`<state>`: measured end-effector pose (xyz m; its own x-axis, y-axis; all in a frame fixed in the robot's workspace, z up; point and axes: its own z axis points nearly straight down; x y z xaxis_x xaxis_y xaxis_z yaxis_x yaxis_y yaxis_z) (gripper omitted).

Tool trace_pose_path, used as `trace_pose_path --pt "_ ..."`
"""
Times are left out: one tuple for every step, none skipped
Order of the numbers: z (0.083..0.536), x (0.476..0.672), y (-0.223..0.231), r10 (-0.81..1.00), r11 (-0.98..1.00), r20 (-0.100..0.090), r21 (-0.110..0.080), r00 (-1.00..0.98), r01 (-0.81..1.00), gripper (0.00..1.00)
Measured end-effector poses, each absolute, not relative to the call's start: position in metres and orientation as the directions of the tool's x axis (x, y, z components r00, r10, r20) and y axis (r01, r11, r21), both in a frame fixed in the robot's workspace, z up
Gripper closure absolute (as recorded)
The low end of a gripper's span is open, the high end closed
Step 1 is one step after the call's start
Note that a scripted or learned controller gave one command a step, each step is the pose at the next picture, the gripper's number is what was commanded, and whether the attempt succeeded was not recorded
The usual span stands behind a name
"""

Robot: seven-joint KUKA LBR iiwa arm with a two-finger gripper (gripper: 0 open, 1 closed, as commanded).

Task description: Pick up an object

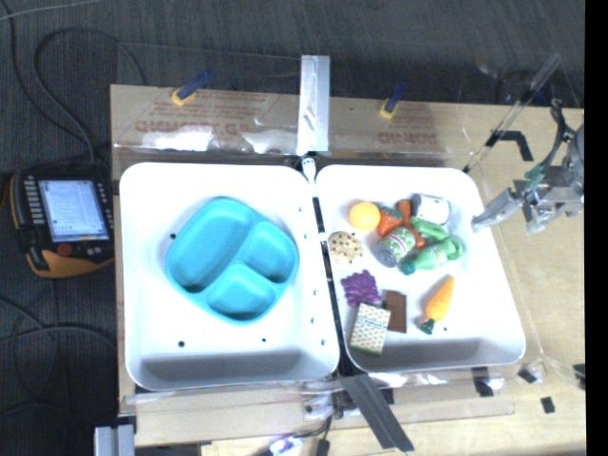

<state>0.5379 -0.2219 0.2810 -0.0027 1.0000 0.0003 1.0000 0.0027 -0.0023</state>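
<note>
Grey hand point(549, 202) half cut off at the right edge, perhaps open, fingers' state impossible to tell.

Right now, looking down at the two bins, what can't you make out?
- Claw, camera view: cut by the right edge and too small and blurred to read its fingers.
- Can and green bottle: labels too small to read.
- Handheld screen, left of the bench: text too blurred.
</note>
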Motion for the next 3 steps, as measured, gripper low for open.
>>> trace_pose_path --pt "0.29 0.539 -0.22 1.0 0.007 0.001 -0.003 -0.007 1.0 1.0" --pt "0.289 0.539 -0.22 1.0 0.007 0.001 -0.003 -0.007 1.0 0.0" --pt "0.164 0.484 -0.223 0.995 0.101 0.002 -0.003 -0.101 0.995 0.0"
